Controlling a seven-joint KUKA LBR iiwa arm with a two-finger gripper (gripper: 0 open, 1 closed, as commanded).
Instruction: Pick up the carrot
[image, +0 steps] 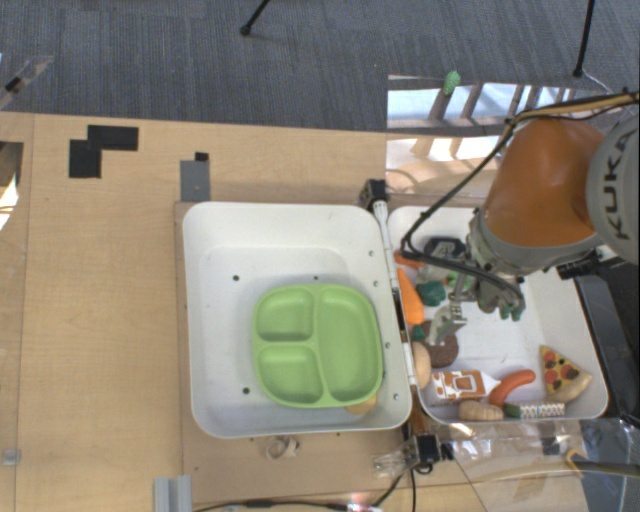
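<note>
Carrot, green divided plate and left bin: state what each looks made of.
Carrot: probably moulded plastic toy, uniform orange, smooth. Green divided plate: likely plastic, matte, one even colour with soft moulded ridges. Left bin: seemingly thin white plastic, rounded corners, faint sheen.

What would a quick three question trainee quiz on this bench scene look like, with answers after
1. True or false: the carrot lies in the same bin as the green plate.
2. Which item sits nearest the right bin's right wall: A the pizza slice, B the sausage, C the carrot?
3. Fill in: the green plate has ___ compartments.

Key
1. False. The carrot lies in the right bin, along its left wall; the plate is in the left bin.
2. A.
3. Three.
</note>
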